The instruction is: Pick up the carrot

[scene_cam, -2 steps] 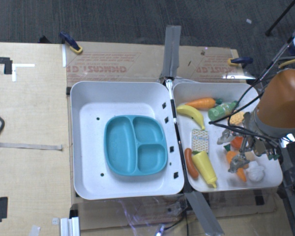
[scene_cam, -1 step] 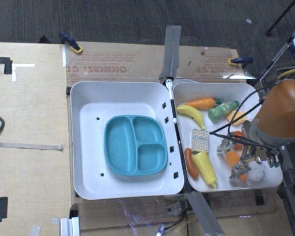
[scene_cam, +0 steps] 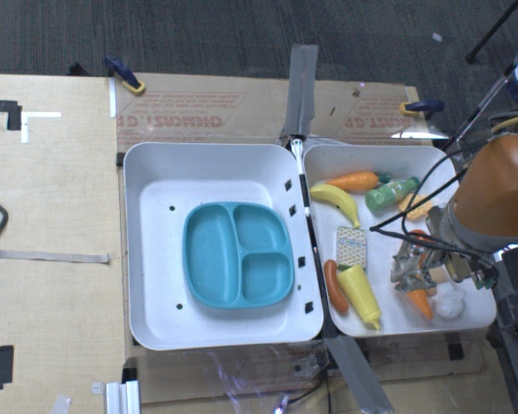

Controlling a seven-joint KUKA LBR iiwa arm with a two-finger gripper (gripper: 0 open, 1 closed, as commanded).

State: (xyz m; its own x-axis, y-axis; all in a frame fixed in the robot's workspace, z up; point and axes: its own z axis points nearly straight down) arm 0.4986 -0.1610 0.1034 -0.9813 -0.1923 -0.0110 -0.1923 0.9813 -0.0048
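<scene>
the carrot (scene_cam: pixel 352 181) lies at the far end of the right bin (scene_cam: pixel 388 149), beside the banana (scene_cam: pixel 337 201). the pincer (scene_cam: pixel 412 270) hangs low near the bin's front; its opening cannot be told.

The grey arm with its orange band enters from the right and bends downward, wrist pointing steeply down. Its hand (scene_cam: pixel 412 274) hangs low, cables looping across the wrist toward the upper right.
</scene>
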